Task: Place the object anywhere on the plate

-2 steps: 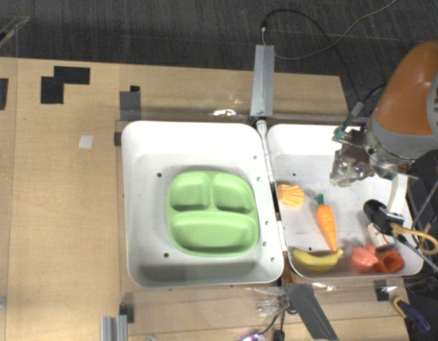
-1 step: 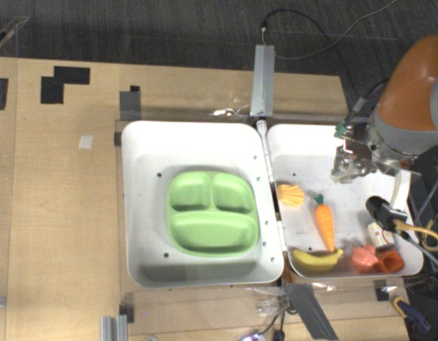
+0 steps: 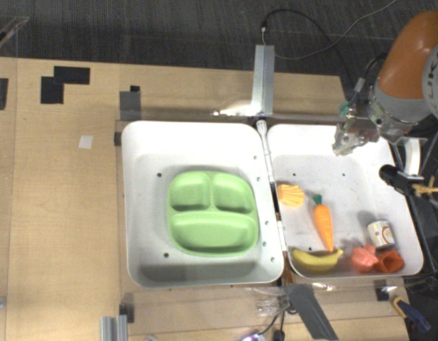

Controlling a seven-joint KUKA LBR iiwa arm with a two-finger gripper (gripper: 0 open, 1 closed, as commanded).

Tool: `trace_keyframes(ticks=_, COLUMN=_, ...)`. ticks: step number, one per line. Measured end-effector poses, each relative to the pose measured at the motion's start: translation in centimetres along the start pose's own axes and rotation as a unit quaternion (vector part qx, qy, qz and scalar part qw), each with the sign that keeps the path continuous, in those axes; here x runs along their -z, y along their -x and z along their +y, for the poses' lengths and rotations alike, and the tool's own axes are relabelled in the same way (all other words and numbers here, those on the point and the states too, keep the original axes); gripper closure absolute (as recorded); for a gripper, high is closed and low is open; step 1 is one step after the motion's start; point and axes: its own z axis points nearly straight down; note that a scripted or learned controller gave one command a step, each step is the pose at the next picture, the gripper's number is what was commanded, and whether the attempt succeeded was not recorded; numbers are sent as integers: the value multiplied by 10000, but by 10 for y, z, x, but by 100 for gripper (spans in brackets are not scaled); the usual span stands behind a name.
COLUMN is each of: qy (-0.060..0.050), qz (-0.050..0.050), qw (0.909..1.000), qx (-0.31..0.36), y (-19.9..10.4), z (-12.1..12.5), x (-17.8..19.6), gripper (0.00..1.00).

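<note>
A green plate [image 3: 211, 212] with three compartments lies in the left bin [image 3: 144, 190]. The right bin [image 3: 346, 172] holds several toy foods: a yellow corn piece [image 3: 290, 195], an orange carrot [image 3: 323, 222], a banana [image 3: 316, 258], a small can [image 3: 380, 232] and a red-orange item [image 3: 375, 259]. My gripper [image 3: 344, 143] hangs over the right bin's far edge, well apart from the objects, with nothing visible in it.
A metal post [image 3: 264, 80] stands behind the seam between the bins. A black cable [image 3: 311, 27] runs along the far floor. Wooden bench surface [image 3: 55, 212] stretches to the left of the bins.
</note>
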Motion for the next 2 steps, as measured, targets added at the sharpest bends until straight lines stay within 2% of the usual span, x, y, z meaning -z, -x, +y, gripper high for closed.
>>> trace_keyframes(ticks=1, qy=5, qz=0, qw=9842, qx=1772, y=29, z=-91, x=44, gripper=100)
trace_keyframes(ticks=2, qy=13, qz=-8, qw=9885, qx=1515, y=85, z=-86, x=56, gripper=100)
